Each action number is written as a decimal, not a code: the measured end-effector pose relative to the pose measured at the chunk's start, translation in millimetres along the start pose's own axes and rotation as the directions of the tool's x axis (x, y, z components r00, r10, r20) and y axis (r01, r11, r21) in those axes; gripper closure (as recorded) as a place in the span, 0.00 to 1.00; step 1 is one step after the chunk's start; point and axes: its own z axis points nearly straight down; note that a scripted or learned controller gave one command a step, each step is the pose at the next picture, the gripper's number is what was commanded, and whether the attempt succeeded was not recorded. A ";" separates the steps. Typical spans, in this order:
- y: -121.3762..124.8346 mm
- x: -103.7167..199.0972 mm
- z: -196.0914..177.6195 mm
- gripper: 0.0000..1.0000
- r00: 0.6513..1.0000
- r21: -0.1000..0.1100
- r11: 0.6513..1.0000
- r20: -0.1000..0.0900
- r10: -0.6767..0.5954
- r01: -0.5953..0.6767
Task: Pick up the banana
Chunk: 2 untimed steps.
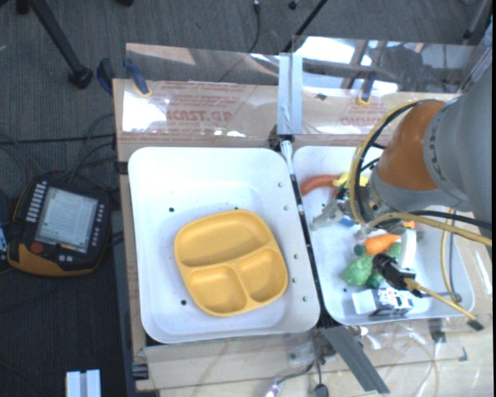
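A small yellow piece, which I take for the banana [344, 178], shows at the back of the right bin [335, 304], mostly hidden under the arm and its cables. My gripper [334, 212] hangs low over that bin's left part, just in front of the yellow piece. The wrist with the orange band [407, 147] stands above it and covers much of the bin. I cannot make out anything held.
In the right bin lie an orange-red item [317, 184], a carrot [383, 242], a green broccoli-like toy [360, 271] and a white-and-black object [382, 301]. The left bin [149, 222] holds a yellow divided plate [230, 260]. Yellow cables loop around the wrist.
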 end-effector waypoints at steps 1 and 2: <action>-31.4 25.3 -2.7 0.00 0.990 -0.022 0.990 0.013 0.138 -0.138; -76.9 23.9 -2.8 0.00 0.916 -0.018 0.916 -0.001 0.400 -0.400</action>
